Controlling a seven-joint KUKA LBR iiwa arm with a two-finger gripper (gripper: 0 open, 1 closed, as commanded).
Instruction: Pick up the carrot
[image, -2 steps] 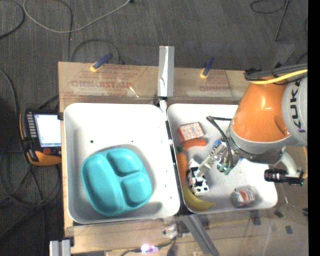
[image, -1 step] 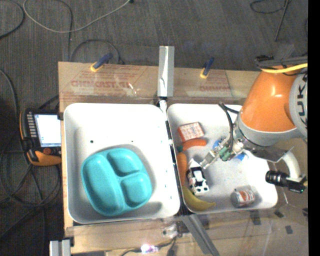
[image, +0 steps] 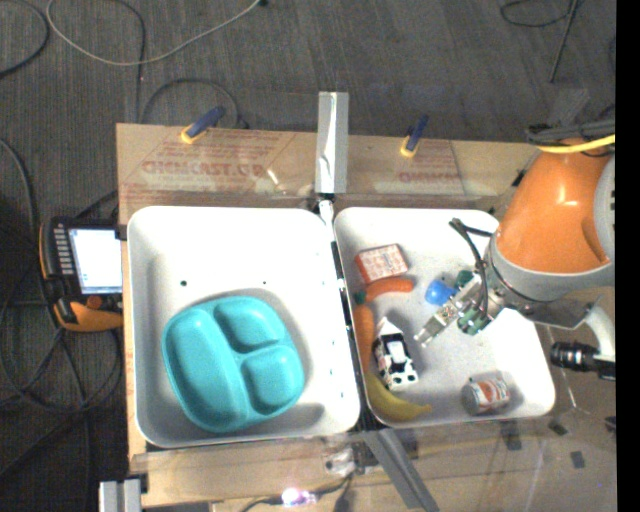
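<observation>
The carrot (image: 364, 326), orange and tapered, lies along the left wall of the right bin (image: 520, 240), pointing toward the front. My gripper (image: 432, 328) hangs over the middle of that bin, to the right of the carrot and apart from it, slanting down to the left. A black-and-white toy cow (image: 396, 363) sits between the carrot's lower end and the gripper's tip. Nothing shows held in the gripper.
Also in the right bin are a red-and-white box (image: 381, 263), an orange-red sausage shape (image: 389, 288), a blue item (image: 437, 293), a banana (image: 396, 402) and a small can (image: 487, 392). The left bin (image: 150, 250) holds a teal divided plate (image: 235, 362).
</observation>
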